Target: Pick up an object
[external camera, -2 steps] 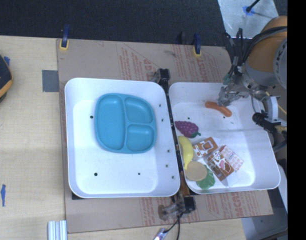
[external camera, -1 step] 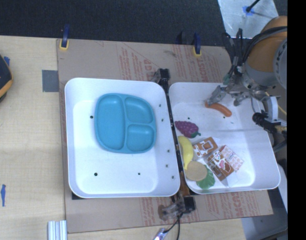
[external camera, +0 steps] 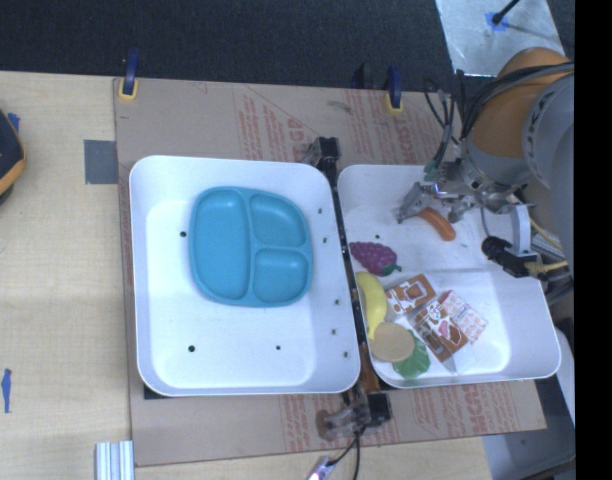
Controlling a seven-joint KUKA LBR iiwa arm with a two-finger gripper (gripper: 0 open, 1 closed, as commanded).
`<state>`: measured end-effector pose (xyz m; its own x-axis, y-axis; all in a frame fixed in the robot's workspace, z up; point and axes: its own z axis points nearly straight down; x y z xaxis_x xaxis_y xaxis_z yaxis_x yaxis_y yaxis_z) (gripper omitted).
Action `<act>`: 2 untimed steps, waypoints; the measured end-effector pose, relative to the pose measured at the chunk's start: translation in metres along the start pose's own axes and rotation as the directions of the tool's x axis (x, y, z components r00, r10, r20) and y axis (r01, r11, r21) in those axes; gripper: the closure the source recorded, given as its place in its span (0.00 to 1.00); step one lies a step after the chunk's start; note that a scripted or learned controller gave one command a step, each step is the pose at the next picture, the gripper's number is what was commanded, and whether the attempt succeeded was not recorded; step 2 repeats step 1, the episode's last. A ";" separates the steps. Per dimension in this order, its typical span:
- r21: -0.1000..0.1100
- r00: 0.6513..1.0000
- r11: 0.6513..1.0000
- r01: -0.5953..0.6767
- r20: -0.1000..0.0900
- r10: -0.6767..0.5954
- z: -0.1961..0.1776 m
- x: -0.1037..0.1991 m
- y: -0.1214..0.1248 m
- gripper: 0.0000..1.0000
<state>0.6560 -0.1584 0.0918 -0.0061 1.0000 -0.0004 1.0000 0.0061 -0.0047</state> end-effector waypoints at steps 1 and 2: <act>0.001 1.000 1.000 0.002 0.000 -0.002 -0.011 -0.001 0.000 1.00; 0.001 1.000 1.000 0.002 0.000 -0.002 -0.011 -0.001 0.000 1.00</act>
